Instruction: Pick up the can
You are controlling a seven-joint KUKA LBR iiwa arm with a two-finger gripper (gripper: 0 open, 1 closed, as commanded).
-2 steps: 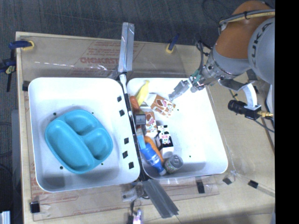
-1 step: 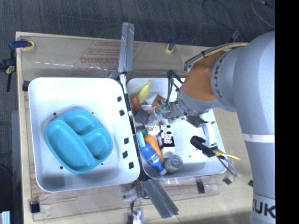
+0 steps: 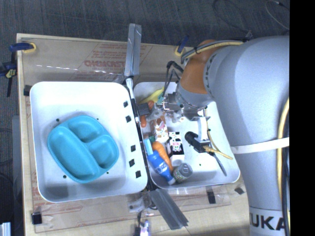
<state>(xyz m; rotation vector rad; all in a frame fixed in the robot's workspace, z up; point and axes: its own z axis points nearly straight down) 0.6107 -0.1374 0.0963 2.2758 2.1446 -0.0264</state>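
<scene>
Down by the right bin's (image 3: pixel 231 173) near wall, the small grey can (image 3: pixel 182 171) lies tipped; gripper (image 3: pixel 160 116) state unclear.

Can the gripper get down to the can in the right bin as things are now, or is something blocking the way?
Probably yes. The can lies at the near edge of the right bin with open space above it. The blue bottle touches its left side, which may crowd the gripper, now farther back over the clutter.

Two white bins (image 3: pixel 44 181), one blue tray (image 3: pixel 82 147) (three-sectioned), one can (image 3: pixel 182 171).
</scene>
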